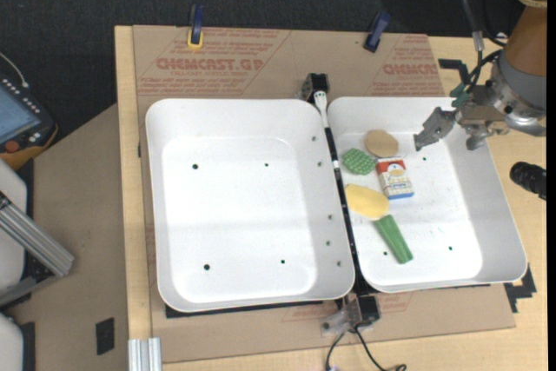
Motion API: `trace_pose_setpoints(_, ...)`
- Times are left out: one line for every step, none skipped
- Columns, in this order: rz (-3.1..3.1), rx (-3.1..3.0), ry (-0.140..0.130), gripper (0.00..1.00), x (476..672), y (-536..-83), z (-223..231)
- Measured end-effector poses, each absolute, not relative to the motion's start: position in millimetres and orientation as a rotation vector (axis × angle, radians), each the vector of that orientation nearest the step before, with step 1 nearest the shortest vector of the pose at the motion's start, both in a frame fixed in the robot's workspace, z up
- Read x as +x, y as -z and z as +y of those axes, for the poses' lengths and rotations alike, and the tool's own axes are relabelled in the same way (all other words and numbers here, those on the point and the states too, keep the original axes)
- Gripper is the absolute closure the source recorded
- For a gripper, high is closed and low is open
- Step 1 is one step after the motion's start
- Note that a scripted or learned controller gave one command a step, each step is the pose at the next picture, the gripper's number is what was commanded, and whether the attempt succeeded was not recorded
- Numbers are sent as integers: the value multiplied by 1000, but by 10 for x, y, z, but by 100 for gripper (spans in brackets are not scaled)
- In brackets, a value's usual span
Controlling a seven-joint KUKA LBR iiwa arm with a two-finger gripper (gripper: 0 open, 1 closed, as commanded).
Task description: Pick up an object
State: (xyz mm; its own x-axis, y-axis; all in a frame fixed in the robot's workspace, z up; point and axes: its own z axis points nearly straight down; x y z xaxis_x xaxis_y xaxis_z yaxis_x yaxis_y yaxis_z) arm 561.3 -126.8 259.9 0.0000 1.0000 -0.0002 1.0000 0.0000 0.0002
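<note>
In the right bin (486,213) I see five small things, all in its left half, close together. A tan round piece (381,142) lies flat, farthest from the front. Just beside it, to the left and a little nearer, lies a green ridged piece (357,160). A small red and white box (395,179) lies flat in front of the tan piece. A yellow oval thing (367,201) lies left of the box, near the bin's left wall. A green stick (393,239) touches it and points toward the front right.

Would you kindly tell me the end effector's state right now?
End effector: open, holding nothing, above the right bin.
</note>
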Motion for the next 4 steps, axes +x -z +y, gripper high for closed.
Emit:
trace_pose_setpoints(2201,2212,-14,0,5131,-4636,-1766)
trace_pose_setpoints(2214,2211,-11,0,4782,-5417,-1624)
trace_pose_setpoints(2216,2215,-4,100,4803,-5468,-1625)
trace_pose_setpoints(2237,2228,14,100,4781,-3675,-1055)
